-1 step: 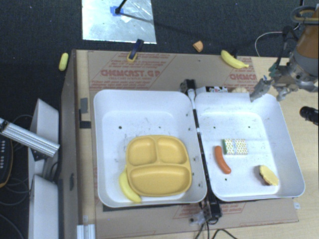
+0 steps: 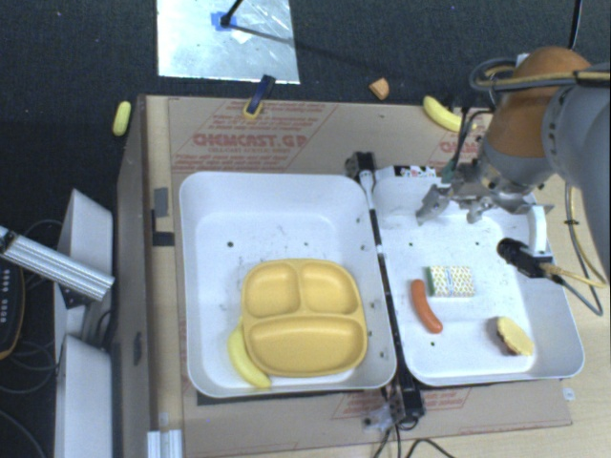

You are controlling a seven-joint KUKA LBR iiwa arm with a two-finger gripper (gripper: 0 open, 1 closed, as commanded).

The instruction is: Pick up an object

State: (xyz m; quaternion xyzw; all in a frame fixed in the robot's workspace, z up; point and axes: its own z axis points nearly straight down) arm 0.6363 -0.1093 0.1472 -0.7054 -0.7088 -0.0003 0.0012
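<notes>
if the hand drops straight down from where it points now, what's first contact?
Probably bare floor of the right bin. The hand hangs over its back part; the patterned block and hot dog lie nearer the front. Depth is unclear.
</notes>
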